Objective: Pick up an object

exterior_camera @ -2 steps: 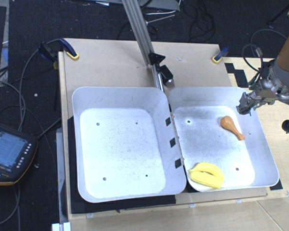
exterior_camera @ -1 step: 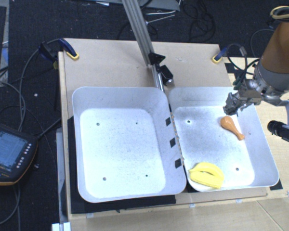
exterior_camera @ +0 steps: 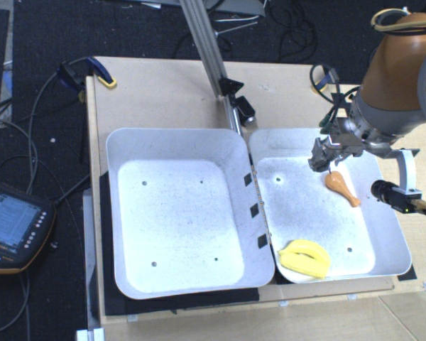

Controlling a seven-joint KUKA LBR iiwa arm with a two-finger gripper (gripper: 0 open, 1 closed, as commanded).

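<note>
An orange drumstick-shaped toy (exterior_camera: pixel 341 187) lies in the right bin (exterior_camera: pixel 298 212), toward its back right. My gripper (exterior_camera: pixel 324 160) hangs just above and left of the toy's thick end, reaching in from the right. A yellow banana-like object (exterior_camera: pixel 305 258) rests at the front edge of the same bin. Nothing shows between the gripper's fingers.
The left bin (exterior_camera: pixel 177 212) sits beside the right one, with black clips (exterior_camera: pixel 255 208) along the shared wall. A slanted metal pole (exterior_camera: pixel 209 48) rises behind the bins. A clamp (exterior_camera: pixel 99 73) sits at the bench's back left corner. A pendant (exterior_camera: pixel 11 226) lies on the floor at left.
</note>
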